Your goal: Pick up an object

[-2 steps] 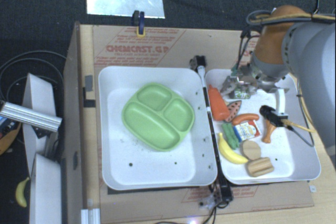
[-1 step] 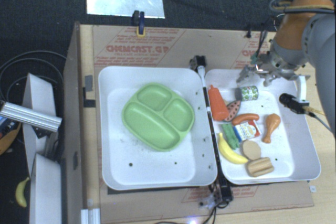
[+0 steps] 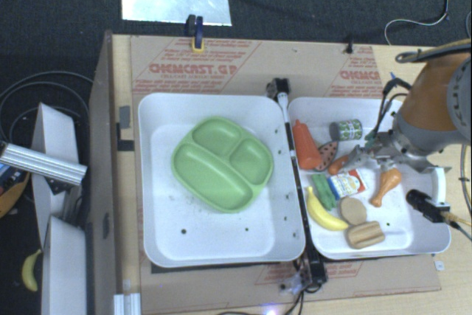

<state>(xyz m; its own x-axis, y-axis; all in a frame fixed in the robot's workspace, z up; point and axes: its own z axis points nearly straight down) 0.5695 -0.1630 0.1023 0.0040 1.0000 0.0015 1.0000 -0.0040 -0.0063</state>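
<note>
The right bin (image 3: pixel 424 236) holds several toy foods. A large orange carrot (image 3: pixel 304 145) lies by its left wall and a grey-green can (image 3: pixel 346 130) stands at the back. A yellow banana (image 3: pixel 321 209), a green piece (image 3: pixel 322 185), a white, red and blue packet (image 3: pixel 349 183), a drumstick (image 3: pixel 386 186), a round tan piece (image 3: pixel 353 211) and a bread roll (image 3: pixel 365 234) lie toward the front. My gripper (image 3: pixel 359 156) hangs low in the middle of this bin, just right of a small orange piece (image 3: pixel 338 164) and above the packet. I see nothing held.
The left bin (image 3: pixel 166 232) bears a green divided plate (image 3: pixel 221 162). The grey arm with its orange band (image 3: pixel 435 103) covers the right bin's back right corner. A black part (image 3: pixel 424 204) juts over that bin's right side. Cardboard surrounds both bins.
</note>
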